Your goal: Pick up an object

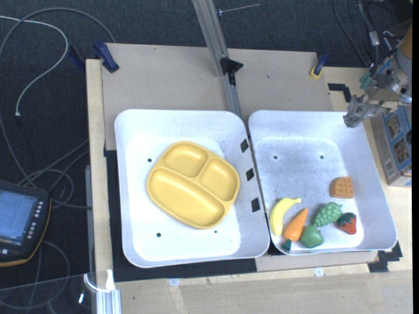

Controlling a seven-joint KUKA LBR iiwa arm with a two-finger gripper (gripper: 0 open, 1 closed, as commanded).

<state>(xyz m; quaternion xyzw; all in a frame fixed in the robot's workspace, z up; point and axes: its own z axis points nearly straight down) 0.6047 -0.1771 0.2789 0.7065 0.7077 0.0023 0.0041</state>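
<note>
Gripper [354,118] poised over the right bin's [294,133] upper right rim; finger spread cannot be told, and nothing visibly held. Toy food clusters well apart at the bin's near edge. The waffle [341,187] sits apart from the rest, probably the cleanest pick; descend vertically over it.

one fixed camera above the bench [196,70], slanted down over both bins [131,175]
</note>
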